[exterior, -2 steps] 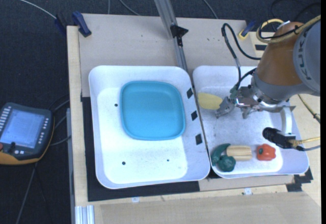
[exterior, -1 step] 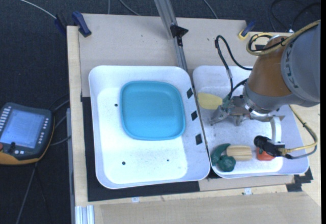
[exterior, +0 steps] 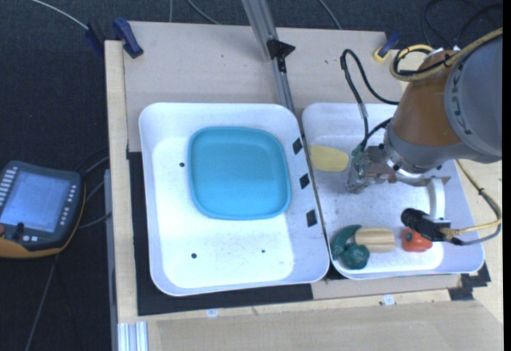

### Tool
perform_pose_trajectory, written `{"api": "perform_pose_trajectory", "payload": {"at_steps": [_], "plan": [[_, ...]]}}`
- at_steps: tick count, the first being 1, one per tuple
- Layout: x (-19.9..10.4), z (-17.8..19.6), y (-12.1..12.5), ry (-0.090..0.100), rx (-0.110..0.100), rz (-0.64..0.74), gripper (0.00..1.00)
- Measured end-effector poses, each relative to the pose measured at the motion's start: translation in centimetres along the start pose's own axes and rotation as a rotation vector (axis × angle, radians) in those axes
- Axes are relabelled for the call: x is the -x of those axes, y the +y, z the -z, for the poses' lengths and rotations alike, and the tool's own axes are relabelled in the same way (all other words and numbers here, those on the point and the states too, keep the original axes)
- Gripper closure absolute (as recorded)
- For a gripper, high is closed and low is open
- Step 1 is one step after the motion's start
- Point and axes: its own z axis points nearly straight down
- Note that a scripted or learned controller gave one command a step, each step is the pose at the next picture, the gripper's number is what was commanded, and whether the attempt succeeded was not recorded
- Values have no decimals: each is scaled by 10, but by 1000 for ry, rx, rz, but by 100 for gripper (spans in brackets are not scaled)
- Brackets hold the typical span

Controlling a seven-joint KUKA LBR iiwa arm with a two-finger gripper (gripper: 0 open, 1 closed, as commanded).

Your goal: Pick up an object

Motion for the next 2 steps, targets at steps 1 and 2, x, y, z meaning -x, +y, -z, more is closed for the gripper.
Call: {"api": "perform_pose_trajectory", "payload": {"at_steps": [1, 2], "plan": [[-3, 53, -9, -1, 4, 0, 100], [1, 103, 1, -1, 4, 0, 100]]}}
